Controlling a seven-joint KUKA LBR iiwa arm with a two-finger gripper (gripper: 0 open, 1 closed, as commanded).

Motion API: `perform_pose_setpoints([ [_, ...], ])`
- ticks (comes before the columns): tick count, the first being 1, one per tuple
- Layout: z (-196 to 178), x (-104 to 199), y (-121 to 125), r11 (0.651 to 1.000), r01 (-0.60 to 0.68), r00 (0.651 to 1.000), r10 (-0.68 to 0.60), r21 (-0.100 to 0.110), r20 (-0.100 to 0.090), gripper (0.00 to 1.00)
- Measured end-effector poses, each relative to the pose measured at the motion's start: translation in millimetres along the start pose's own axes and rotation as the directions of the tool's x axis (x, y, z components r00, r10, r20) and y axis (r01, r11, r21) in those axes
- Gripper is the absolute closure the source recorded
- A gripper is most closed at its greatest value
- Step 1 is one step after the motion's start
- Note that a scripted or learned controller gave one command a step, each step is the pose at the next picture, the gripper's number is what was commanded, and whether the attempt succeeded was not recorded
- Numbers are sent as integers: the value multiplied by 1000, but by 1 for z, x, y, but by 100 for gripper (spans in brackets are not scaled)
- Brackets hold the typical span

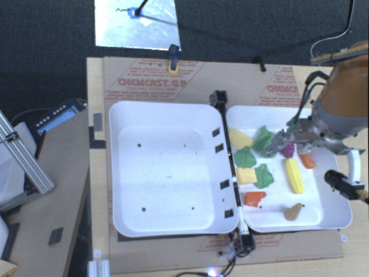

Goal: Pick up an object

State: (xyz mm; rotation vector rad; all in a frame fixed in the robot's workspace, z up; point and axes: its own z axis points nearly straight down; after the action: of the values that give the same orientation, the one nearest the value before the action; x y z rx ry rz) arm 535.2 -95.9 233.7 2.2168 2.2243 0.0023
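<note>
The right bin holds several toy foods. Among them are a yellow piece, a green leafy piece, purple grapes, a yellow corn cob, an orange carrot, a red piece and a brown piece. My gripper hangs low over the bin's upper middle, between the green leafy piece and the grapes. It is close to both, and I cannot tell whether it touches them.
Two more green pieces and a yellow block lie near the black divider. The left bin sits beside it. The arm's orange band is over the right bin's far right corner.
</note>
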Motion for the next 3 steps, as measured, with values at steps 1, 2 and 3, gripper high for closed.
perform_pose_setpoints([
  [1, 152, 10, -33, 1000, -4, 1000, 4, 11, -2, 0],
  [2, 136, 10, -29, 1000, -1, 1000, 1, -1, 0, 100],
  [3, 149, 11, -7, 1000, 0, 1000, 0, -2, 1, 100],
])
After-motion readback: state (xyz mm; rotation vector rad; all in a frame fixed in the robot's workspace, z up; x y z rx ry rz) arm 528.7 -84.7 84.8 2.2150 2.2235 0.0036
